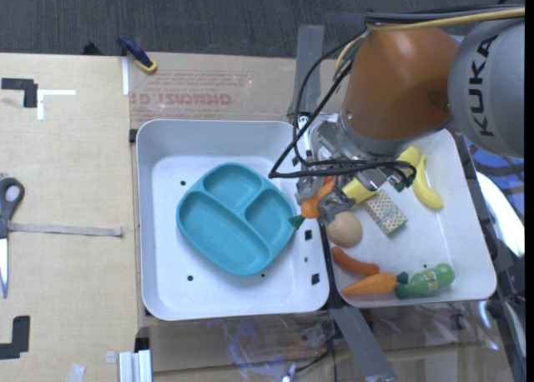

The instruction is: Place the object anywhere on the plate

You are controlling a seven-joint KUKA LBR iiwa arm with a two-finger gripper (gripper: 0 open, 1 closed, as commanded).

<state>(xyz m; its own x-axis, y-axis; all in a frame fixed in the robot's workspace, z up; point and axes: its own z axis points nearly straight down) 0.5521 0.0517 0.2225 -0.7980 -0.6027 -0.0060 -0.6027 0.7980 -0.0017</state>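
1. The arm (400,80) comes in from the right, and its big orange part hangs over the far left corner of the right bin (477,276).
2. The gripper (334,194) is low at the left side of that bin, close to the wall between the two bins. Cables and dark parts cover it, so I cannot tell if it is spread or pressed together.
3. A small orange piece (309,208) with a green tip sits just at the gripper's left, over the wall between the bins and very near the plate's right edge. It looks like a toy carrot. I cannot tell if the gripper pinches it or only stands beside it.
4. The plate (236,218) is blue, with three compartments, and lies a little turned in the middle of the left bin (150,230). Nothing lies on it.
5. In the right bin, a beige ball (344,228) lies just near of the gripper.
6. A speckled block (385,212) is to the right of the ball, and a banana (423,178) is farther right, toward the far side.
7. At the near side of this bin lie a red-orange stick (355,263), a carrot (371,284) and a green piece (425,280), close together; the carrot touches the green piece.
8. On the bench at the far left, scissors (7,222) lie well apart from the bins.
9. A blue clip (136,52) lies at the far edge of the bench, beyond the left bin.
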